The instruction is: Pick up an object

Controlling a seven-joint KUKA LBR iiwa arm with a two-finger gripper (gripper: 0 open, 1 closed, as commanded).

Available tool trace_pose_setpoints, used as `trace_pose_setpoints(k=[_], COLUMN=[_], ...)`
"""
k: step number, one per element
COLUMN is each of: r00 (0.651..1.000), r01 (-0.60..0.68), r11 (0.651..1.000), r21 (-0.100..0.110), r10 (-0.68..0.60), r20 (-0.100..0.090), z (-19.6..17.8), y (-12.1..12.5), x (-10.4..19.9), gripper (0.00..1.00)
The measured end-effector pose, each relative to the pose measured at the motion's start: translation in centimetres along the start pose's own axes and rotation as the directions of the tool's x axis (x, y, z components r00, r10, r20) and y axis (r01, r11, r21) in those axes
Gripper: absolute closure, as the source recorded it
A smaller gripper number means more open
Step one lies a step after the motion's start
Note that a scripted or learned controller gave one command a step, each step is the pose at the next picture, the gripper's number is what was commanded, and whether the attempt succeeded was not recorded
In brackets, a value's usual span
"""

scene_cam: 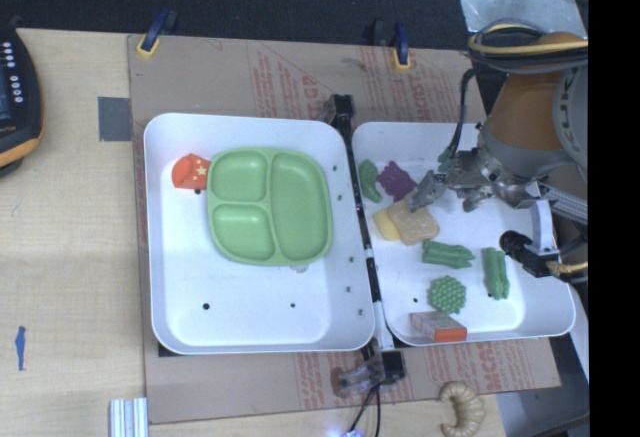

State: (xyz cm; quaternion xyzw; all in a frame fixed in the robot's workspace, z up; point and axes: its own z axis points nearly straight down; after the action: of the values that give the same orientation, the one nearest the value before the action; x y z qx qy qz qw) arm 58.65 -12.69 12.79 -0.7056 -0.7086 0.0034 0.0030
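Several small objects crowd the right bin [560,320]; gripper [432,193] hangs low above the tan block [414,223], likely the chosen target. Finger state: cannot tell.

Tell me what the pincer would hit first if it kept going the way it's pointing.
Probably the tan block: the pincer points down-left at it in the right bin. Depth is unclear.
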Motion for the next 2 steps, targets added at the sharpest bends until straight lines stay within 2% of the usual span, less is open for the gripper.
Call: trace_pose_setpoints(k=[1,2], r00=[1.000,1.000], r01=[0.003,0.001], r11=[1.000,1.000], r21=[-0.007,-0.011], r10=[-0.003,-0.001], r20=[-0.002,0.000], z=[3.5,3.5], y=[0.8,4.8], x=[2.1,2.1], gripper=[0.00,0.00])
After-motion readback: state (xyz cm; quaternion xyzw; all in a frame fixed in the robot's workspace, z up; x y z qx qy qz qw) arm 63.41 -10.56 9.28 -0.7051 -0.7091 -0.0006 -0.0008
